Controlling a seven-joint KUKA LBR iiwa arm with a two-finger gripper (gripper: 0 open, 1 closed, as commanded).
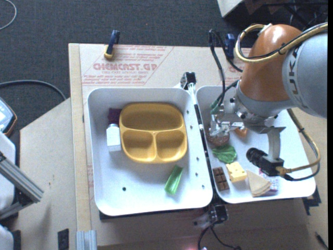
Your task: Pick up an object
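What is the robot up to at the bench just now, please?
The grey and orange arm has reached into the right bin, its claw low over a brownish item beside a green leaf. Whether it grips anything is unclear. The left bin holds a yellow divided tray.

Two bins sit side by side on the worktop (pixel 78 139). In the left bin (pixel 99 191), a divided tray (pixel 153 132) lies between a small bottle (pixel 113 137) on its left and a pod-shaped piece (pixel 174 179) nearer the front. In the right bin (pixel 302 145), a leaf (pixel 225 153) lies behind a chocolate bar (pixel 221 178), cheese block (pixel 237 172) and wedge (pixel 257 184).
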